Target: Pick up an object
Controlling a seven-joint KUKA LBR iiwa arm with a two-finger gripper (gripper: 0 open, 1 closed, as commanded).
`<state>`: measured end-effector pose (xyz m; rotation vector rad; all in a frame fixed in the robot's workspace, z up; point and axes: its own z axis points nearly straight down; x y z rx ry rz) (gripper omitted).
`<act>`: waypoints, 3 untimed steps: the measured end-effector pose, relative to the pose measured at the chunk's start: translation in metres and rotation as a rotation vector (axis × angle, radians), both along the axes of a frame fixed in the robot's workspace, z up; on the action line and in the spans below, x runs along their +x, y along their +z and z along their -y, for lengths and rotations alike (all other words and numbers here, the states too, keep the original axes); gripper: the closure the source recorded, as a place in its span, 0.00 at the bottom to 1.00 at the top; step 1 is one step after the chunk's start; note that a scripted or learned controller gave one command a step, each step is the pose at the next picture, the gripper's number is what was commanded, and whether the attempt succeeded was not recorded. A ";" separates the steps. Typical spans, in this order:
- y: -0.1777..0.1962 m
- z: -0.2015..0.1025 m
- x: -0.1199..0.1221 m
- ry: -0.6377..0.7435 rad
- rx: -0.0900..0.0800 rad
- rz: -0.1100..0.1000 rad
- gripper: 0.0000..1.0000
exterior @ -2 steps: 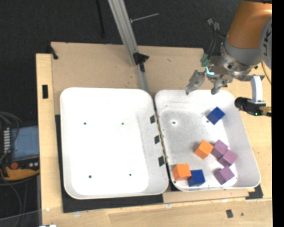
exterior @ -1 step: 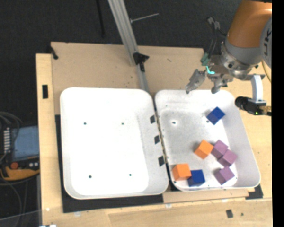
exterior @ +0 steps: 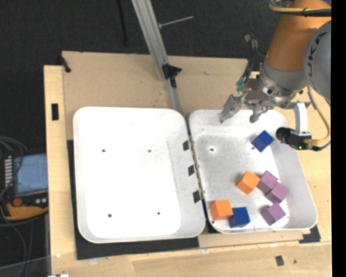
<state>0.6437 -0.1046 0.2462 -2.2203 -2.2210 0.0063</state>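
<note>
My gripper (exterior: 241,113) hangs over the far edge of the right bin (exterior: 219,154), its two grey fingers spread open with nothing between them. Just right of and below it lies a blue cube (exterior: 263,141). Nearer the front of that bin sit an orange cube (exterior: 248,182), three purple cubes (exterior: 274,195) in a loose column, another orange cube (exterior: 221,209) and a second blue cube (exterior: 239,217) touching it.
The left bin (exterior: 130,172) lies beside the right one, with black clips along the shared rim (exterior: 191,169). A slanted metal rail (exterior: 154,39) rises behind the bins. A blue-screened box with cables (exterior: 26,180) rests off the bench at left.
</note>
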 end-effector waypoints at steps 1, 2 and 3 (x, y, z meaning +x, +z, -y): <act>-0.063 0.002 -0.002 -0.003 0.000 -0.001 0.00; -0.114 -0.001 0.007 0.002 0.000 0.000 0.00; -0.099 0.000 0.008 -0.002 0.002 0.006 1.00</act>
